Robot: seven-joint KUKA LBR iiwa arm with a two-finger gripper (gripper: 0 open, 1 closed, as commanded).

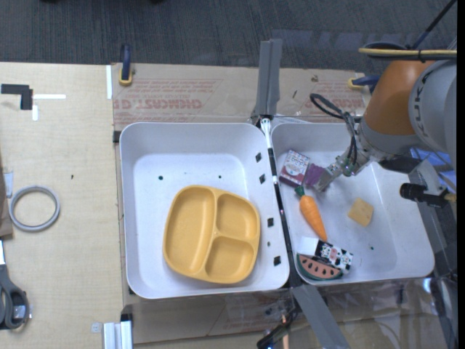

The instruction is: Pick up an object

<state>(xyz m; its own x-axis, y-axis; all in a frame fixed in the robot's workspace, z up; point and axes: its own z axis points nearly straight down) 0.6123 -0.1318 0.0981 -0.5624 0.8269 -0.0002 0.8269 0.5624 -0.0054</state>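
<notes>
The purple packet [304,171] lay in the right bin [392,257], touching my jaws [325,182], with the carrot [313,217] just below. Whether they were open or closed I could not tell. Nothing was lifted yet; the grasp, I judged, remained

Grey tape roll [33,208] on the wooden bench [65,144]
</notes>
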